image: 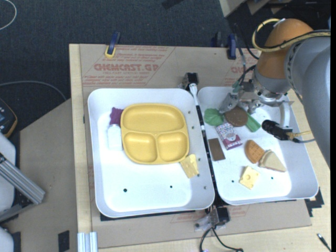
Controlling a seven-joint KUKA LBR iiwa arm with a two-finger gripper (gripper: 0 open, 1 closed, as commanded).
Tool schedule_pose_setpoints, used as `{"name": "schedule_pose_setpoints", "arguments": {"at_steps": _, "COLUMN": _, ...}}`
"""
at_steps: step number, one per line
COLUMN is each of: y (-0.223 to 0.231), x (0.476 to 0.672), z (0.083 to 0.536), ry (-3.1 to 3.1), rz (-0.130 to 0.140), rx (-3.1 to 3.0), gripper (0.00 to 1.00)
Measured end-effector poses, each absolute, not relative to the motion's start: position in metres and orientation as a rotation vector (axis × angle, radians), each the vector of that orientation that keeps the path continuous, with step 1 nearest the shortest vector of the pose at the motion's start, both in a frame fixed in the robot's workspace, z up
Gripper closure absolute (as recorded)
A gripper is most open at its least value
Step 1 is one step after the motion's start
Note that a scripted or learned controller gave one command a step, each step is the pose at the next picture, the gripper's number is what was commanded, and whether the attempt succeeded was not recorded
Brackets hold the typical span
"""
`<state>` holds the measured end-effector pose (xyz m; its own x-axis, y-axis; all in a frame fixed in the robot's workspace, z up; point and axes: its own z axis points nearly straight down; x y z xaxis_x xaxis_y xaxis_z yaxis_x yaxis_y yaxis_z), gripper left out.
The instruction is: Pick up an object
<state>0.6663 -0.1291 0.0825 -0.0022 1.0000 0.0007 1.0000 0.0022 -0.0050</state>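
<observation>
Hovering at the right bin's twelve o'clock, the gripper sits low over a brown round piece, likely targeting it; grip state unclear.

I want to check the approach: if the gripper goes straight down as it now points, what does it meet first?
Most likely the brown round piece right under the gripper, beside the green item; depth is unclear from this slant.

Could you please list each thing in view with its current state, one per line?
Yellow tray: upright, lying in the left bin.
Cheese wedge: by the tray's lower right corner.
Brown disc: in the right bin, under the gripper.
Gripper: low over the brown disc.
Wafer: lying flat.
</observation>
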Motion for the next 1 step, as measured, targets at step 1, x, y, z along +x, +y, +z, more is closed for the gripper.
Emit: {"name": "schedule_pose_setpoints", "arguments": {"at_steps": 1, "y": -0.1291, "x": 0.6680, "z": 0.0962, "ry": -2.225, "rz": -0.001, "rx": -2.219, "gripper": 1.00}}
